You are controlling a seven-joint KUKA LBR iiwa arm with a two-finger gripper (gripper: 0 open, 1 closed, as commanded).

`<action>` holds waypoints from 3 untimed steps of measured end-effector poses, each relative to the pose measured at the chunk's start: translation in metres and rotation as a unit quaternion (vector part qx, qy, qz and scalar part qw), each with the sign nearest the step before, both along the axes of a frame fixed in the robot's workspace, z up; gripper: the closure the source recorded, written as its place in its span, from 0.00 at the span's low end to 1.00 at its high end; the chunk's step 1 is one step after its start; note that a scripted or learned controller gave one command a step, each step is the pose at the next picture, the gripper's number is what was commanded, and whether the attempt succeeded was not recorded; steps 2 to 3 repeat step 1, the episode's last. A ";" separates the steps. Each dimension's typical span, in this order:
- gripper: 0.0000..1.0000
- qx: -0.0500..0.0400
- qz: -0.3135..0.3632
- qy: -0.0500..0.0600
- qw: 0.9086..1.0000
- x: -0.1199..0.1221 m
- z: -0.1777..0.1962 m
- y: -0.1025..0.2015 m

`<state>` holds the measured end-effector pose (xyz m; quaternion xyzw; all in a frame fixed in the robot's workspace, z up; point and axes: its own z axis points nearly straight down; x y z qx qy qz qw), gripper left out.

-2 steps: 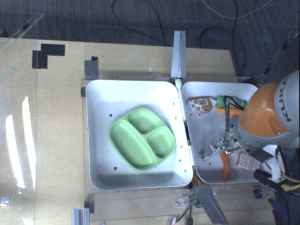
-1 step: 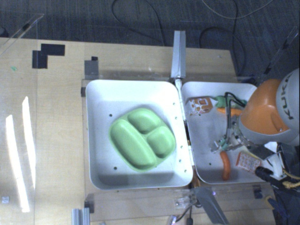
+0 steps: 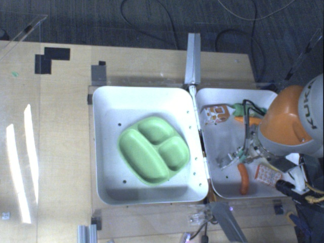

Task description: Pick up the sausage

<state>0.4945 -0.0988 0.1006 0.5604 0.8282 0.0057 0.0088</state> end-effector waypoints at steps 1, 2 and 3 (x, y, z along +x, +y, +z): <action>0.00 -0.002 0.084 0.002 0.996 -0.002 -0.011 -0.001; 0.00 -0.002 0.084 0.002 0.996 -0.002 -0.011 -0.001; 0.00 -0.002 0.084 0.002 0.996 -0.002 -0.011 -0.001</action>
